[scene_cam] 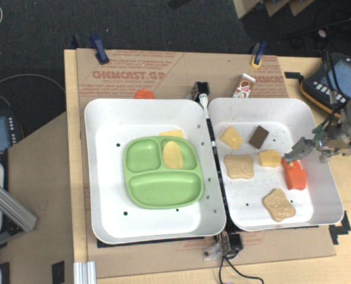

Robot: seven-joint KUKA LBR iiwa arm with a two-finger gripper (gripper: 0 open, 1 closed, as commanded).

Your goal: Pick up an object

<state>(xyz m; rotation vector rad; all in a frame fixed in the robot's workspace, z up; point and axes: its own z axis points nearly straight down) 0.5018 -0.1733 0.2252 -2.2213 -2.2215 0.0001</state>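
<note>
gripper (295, 154) sits low at the right bin's (323, 209) far edge, just above the orange block (295, 176). can't tell how the fingers stand from here. risk as i see it: a descent slightly off centre clips the block's top end and shoves it toward the yellow piece (270, 158).

Two white bins (98, 158); one green tray (162, 185); six food pieces (279, 205).

camera: fixed overhead | slanted down | frames left bin (98, 158), right bin (317, 194), whole bench (75, 129)
</note>
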